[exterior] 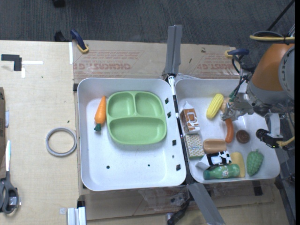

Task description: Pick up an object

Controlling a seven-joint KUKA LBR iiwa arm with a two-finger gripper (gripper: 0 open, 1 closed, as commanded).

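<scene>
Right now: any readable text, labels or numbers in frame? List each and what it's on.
Red print on the cardboard sheet behind the bins: seen upside down, too blurred to read.
Orange-and-white carton in the right bin: printed face, too small to read.
Green bottle at the right bin's front: pale label, too small to read.
Pale packet beside the carton: patterned face, nothing readable.
No readable numbers or signs.
</scene>
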